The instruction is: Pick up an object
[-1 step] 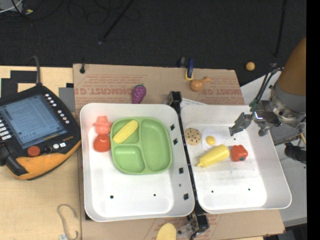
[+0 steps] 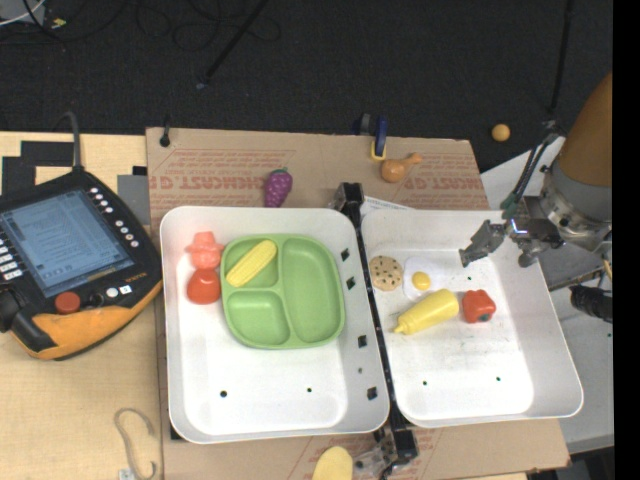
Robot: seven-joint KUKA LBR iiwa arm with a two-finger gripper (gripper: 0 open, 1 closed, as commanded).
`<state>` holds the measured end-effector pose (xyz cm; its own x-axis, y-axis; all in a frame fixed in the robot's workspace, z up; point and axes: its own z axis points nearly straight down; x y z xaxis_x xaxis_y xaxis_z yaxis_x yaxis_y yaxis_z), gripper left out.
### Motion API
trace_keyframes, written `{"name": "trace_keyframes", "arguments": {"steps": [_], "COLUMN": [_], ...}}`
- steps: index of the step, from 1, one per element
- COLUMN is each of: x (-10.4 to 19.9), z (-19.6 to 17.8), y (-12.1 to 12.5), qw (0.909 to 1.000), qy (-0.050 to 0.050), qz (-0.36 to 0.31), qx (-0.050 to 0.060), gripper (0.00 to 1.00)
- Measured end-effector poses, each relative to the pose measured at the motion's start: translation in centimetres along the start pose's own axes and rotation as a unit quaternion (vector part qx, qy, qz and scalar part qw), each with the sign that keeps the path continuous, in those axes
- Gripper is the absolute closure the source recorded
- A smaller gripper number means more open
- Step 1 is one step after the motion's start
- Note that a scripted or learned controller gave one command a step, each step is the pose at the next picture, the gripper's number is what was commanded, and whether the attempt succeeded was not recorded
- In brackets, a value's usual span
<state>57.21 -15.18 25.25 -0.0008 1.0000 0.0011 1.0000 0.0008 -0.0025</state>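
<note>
Mustard bottle (image 2: 428, 311) lies in right bin (image 2: 520, 388), beside red toy (image 2: 478, 306). My gripper (image 2: 500, 240) hovers above them, fingers apart, holding nothing. Approach step; next I must descend squarely over one.

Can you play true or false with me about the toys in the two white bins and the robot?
1. The yellow plastic corn cob lies in the green divided plate. True.
2. The yellow mustard bottle lies in the left white bin. False: it lies in the right white bin.
3. The round brown cookie sits in the right bin, near the divider. True.
4. The robot's gripper holds the small red toy. False: the toy lies on the bin floor, apart from it.
5. The purple grape bunch rests on the cardboard behind the bins. True.
</note>
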Motion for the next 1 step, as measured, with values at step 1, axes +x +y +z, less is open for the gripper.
{"name": "trace_keyframes", "arguments": {"steps": [1], "x": [-0.01], "z": [6.34], "y": [0.33], "qw": [1.0000], "qy": [0.000], "qz": [0.000], "qx": [0.002], "gripper": [0.00]}}
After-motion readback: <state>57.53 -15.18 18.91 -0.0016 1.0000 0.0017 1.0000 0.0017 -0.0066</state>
